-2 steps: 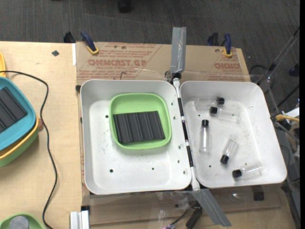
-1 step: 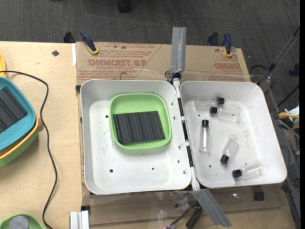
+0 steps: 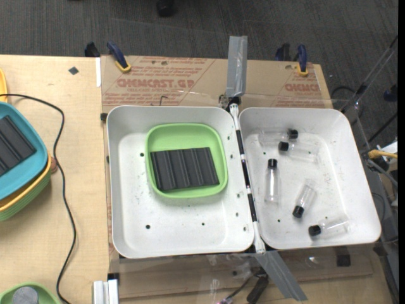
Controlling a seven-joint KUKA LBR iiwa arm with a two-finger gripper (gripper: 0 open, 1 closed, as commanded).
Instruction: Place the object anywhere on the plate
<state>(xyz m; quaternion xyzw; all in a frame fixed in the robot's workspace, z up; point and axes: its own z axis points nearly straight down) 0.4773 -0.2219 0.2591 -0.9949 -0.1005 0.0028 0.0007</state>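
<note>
A square green plastic plate (image 3: 185, 161) with rounded corners and a raised rim sits flat in the left white bin, toward the bin's back half. A dark grey ribbed rectangular pad (image 3: 185, 168) lies inside the plate, covering most of its floor.

Right of the plate, in the neighbouring bin, lie five small clear plastic vials with black caps, all on their sides. Two (image 3: 285, 135) (image 3: 296, 149) rest level with the plate's far edge. One (image 3: 271, 178) lies nearest the plate. One (image 3: 303, 201) lies farther right, and the last (image 3: 328, 228) is farthest from the plate.
</note>
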